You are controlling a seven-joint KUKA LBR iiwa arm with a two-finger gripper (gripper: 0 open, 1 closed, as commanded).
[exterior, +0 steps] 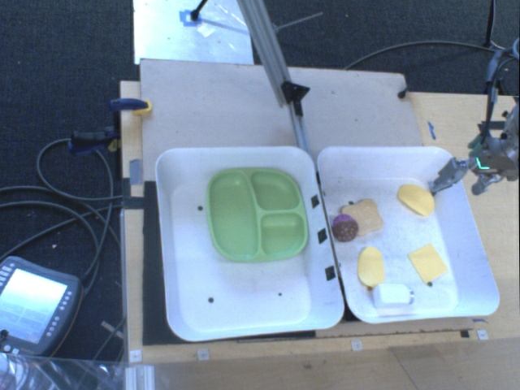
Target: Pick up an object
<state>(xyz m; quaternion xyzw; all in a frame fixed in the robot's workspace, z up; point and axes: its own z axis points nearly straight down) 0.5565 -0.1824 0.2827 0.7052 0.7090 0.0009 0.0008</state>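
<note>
The left bin (pixel 187 299) holds a green divided plate (pixel 257 214), lying flat in the bin's upper middle with its three compartments facing up. No part of the arm is over this bin.

The right bin (pixel 467 287) holds the loose items. At its left side a dark purple round piece (pixel 344 228) touches a tan slab resembling toast (pixel 365 215). Below these lies a yellow oval piece (pixel 370 266), its long axis running roughly top to bottom in the view. A small white block (pixel 393 294) sits just below the oval, near the bin's lower wall. To the right, a flat yellow square (pixel 427 262) lies apart from the others. Above it, a second yellow oval (pixel 415 200) lies near the upper right of the bin, its long axis slanting from upper left to lower right.

The gripper (pixel 461 177) stands at the bin's upper right edge with its two fingers spread apart and nothing between them. One fingertip (pixel 443 181) points down and left toward the upper yellow oval, which lies just beside it, to its lower left.

Judgement: the upper oval is the nearest candidate. The approach requires a short travel leftward and down, and the fingers would best close across the oval's short axis.
</note>
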